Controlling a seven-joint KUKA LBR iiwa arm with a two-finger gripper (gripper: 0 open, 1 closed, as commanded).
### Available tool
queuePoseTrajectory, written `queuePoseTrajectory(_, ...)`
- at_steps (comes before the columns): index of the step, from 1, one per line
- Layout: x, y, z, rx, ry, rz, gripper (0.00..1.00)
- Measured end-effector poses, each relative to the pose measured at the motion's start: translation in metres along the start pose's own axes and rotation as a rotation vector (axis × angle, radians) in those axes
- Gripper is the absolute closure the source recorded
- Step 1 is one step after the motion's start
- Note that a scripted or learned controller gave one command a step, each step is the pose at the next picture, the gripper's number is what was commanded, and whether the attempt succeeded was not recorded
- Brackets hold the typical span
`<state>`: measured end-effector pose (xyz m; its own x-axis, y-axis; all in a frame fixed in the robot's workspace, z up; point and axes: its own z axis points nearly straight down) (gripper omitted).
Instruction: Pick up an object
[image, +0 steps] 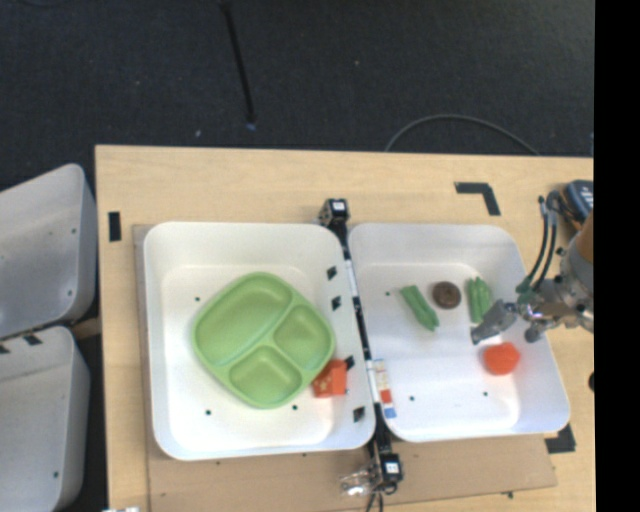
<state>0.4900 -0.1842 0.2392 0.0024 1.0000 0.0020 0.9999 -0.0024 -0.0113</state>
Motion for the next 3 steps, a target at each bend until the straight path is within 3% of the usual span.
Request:
queuePoseTrajectory(1, 0.000, 0.002, -0.006, -0.012, -0.003, -0.004, 0.00)
queuePoseTrajectory(3, 0.014, 0.011, 0.100, -0.008, -0.002, 0.002, 0.00)
